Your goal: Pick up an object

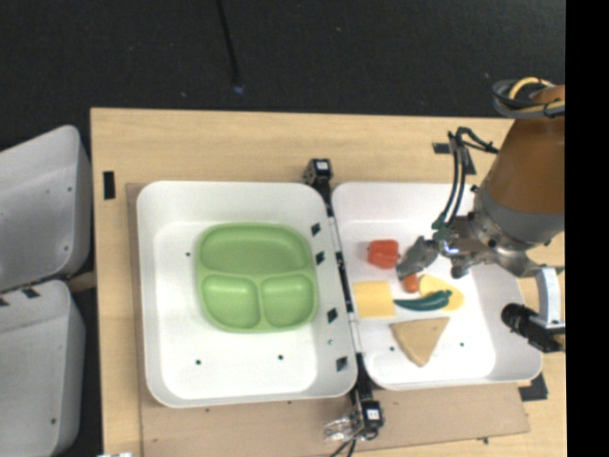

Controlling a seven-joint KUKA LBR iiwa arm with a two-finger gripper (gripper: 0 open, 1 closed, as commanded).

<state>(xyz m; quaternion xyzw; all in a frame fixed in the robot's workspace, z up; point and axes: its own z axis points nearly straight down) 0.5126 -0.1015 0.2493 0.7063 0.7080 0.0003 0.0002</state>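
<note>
Metal pincer [416, 267] — grip state unclear — above a small orange piece [411, 283] beside the glossy green pepper [425, 302].

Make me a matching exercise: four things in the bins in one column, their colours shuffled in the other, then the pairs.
Things:
1. divided plate in the left bin
2. block by the divider in the right bin
3. small piece at the back of the right bin
4. wedge at the front of the right bin

Colours:
A. red
B. tan
C. green
D. yellow

Pairs: 1-C, 2-D, 3-A, 4-B
</note>
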